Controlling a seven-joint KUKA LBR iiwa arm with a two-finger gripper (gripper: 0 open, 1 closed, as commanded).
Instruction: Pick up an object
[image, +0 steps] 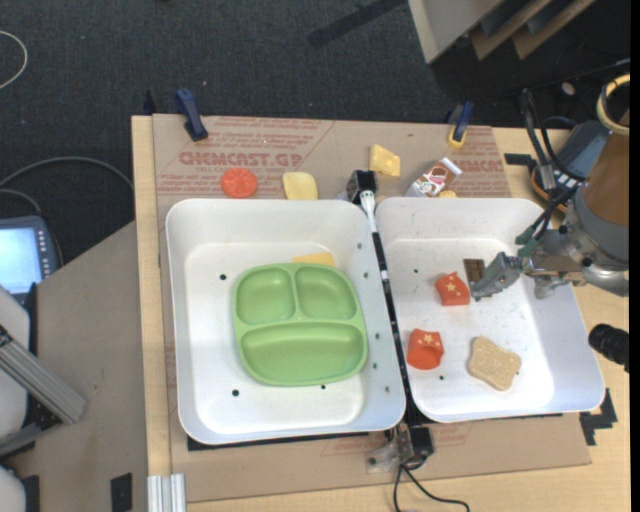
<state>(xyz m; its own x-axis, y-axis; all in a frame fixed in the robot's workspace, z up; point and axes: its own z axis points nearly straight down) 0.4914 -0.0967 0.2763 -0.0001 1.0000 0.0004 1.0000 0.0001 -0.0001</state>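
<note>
The right bin (560, 390) holds a red block with a yellow mark (452, 289), a second red piece (425, 349) near the divider, a tan toast-shaped piece (494, 363) and a small brown block (474, 269). My gripper (498, 276) hangs low over the middle of this bin. It is just right of the upper red block and right beside the brown block. I see nothing clearly held in it. The grey arm with its orange band (608, 190) comes in from the right.
In the left bin (190, 300) lies a green divided plate (298, 324), with a yellow piece (314, 260) peeking out behind it. On the cardboard behind the bins are an orange disc (239, 182), two yellow pieces (299, 186) (384, 160) and a small packet (434, 180).
</note>
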